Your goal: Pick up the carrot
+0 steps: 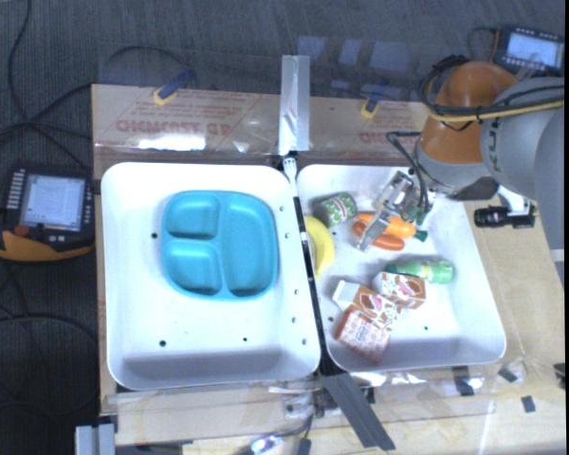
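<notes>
The carrot [387,234] is orange with a green end. It lies in the right bin [474,282], in its upper middle part, pointing left to right. My gripper [387,218] reaches in from the right and sits directly over the carrot, down at its level, covering part of it. The carrot looks to be resting on the bin floor.
Around the carrot lie a green can [338,207], a yellow banana [320,243] at the bin's left wall, a green bottle [420,272] and red-and-white packets [372,322]. The left bin [133,339] holds a blue divided plate [218,243].
</notes>
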Tool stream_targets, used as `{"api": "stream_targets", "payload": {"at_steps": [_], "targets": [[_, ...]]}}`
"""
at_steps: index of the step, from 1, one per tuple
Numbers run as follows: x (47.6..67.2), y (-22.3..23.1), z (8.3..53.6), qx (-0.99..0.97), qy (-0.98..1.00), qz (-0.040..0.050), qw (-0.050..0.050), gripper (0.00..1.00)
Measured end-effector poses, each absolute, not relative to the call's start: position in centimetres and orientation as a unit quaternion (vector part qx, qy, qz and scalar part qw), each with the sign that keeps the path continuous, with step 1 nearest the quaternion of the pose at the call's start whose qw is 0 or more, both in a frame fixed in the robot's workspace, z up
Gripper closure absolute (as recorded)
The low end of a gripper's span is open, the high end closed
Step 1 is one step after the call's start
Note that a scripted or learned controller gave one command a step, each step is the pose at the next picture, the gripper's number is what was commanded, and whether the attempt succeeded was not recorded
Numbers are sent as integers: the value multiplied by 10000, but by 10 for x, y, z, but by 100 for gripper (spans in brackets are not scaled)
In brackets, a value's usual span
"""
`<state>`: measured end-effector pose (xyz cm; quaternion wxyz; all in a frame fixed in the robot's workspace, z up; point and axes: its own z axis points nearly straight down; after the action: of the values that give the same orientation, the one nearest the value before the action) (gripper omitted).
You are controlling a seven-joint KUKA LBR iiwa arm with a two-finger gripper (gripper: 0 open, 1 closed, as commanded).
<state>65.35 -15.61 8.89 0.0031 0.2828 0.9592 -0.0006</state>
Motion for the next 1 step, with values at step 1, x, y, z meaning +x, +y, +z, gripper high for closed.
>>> {"api": "stream_targets", "payload": {"at_steps": [1], "targets": [[656,-155,101,2829,9591,15,77,100]]}}
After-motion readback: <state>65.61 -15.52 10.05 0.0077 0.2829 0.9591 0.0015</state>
